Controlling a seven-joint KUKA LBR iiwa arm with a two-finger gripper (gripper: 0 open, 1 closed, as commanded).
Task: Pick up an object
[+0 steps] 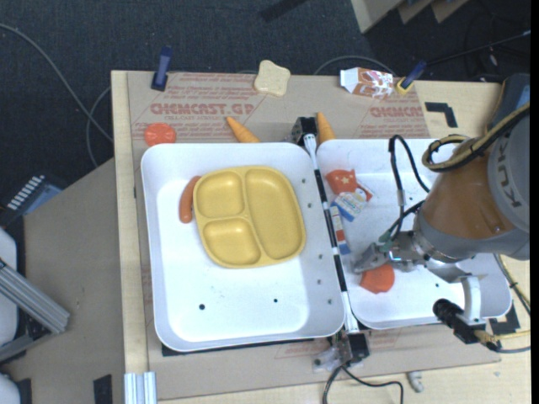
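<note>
far to the gripper's left, on the brown bench board behind the bins, lies a small orange-red disc (159, 133), and past it at the board's back edge a blue clip (161, 67). the left bin (244, 310) sits well to the gripper's left; in it a yellow three-compartment tray (248, 215) lies flat, and a red-orange sausage-shaped piece (186, 200) rests just beside the tray's left edge, touching or nearly touching it. behind that bin, up and left of the gripper, an orange carrot-like piece (242, 130) lies at the bin's back rim, and a slice of toy bread (272, 77) lies farther back on the board. a second orange piece (325, 128) pokes up near the black clamp between the bins.

in the right bin (421, 314), above and a little left of the gripper, a red toy (341, 180) lies near a white and blue packet (350, 202), the two close together. the gripper (376, 261) is low in this bin, pointing left toward the divider. an orange-red round object (378, 279) lies on the bin floor just below the gripper tip, touching it or very close; whether it sits between the fingers cannot be told, nor how wide they stand. far behind the gripper, a crumpled white and red wrapper (367, 81) lies on the board.
</note>
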